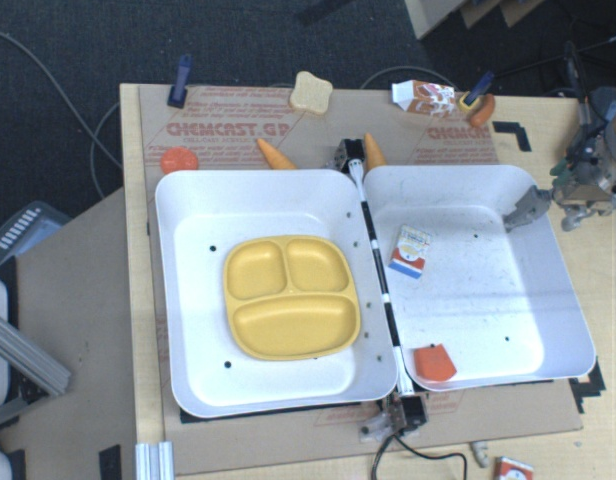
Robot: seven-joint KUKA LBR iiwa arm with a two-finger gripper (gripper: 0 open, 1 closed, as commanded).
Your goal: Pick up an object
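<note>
Orange block (434, 363) lay nearest the camera, at near rim of right bin (548, 268), well apart from claw (548, 211), down-left of it. Small carton (412, 249) lay flat on right bin floor, left of claw, apart from it. Claw stood at right bin's far right rim; could not tell its state. Bare floor lay between carton and claw. Yellow divided plate (290, 296) sat in left bin (188, 268), farthest from claw.
</note>
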